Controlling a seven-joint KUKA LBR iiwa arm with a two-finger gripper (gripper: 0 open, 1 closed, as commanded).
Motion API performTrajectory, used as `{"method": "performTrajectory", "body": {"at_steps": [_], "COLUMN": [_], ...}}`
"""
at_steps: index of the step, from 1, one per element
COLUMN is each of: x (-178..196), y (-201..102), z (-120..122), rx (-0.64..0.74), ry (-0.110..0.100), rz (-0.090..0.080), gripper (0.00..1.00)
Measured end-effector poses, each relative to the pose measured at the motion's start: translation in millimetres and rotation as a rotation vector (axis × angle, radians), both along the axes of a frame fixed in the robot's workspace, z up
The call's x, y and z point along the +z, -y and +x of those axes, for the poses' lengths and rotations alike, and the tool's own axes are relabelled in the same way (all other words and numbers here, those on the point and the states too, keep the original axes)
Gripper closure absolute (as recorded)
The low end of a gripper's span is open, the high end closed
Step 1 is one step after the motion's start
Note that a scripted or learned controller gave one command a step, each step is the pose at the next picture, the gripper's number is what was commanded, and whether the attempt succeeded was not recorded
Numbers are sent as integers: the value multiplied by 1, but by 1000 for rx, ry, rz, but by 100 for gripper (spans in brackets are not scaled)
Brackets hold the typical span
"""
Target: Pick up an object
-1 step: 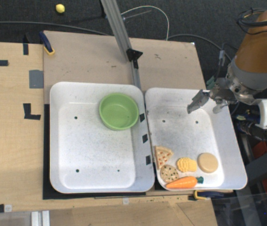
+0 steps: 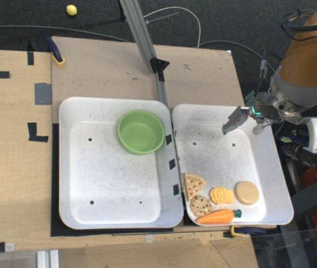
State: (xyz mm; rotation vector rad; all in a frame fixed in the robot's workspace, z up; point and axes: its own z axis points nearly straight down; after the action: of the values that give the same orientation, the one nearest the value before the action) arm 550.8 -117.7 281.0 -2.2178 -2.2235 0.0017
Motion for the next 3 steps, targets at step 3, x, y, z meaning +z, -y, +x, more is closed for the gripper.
{"method": "performTrajectory", "body": {"at_steps": [3], "x": [-159], "y": [-1], "z": [-11], "rx": [-2], "ry": [-6], "rz": [0], "gripper": [0]}}
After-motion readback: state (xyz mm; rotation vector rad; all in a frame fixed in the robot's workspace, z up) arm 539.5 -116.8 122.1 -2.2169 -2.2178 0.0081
